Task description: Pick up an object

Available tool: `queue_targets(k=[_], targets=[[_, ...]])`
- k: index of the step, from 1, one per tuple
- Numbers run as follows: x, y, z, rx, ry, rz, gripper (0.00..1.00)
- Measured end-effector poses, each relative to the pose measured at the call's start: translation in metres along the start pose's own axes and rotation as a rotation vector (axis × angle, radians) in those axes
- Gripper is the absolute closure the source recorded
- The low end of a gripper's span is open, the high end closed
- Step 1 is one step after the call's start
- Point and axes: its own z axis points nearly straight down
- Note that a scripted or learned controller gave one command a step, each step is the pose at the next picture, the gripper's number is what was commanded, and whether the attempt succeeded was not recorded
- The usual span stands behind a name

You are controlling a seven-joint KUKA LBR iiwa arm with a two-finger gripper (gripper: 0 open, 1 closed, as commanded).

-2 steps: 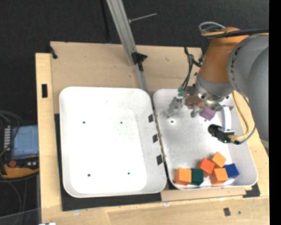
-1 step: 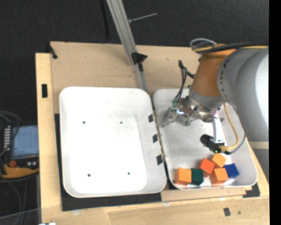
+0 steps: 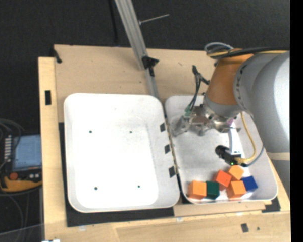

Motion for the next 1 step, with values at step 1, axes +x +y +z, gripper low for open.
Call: queue_targets(k=[1], targets=[[0.0, 0.0011, -0.0117, -0.004, 0.003, 0.007, 1.0]])
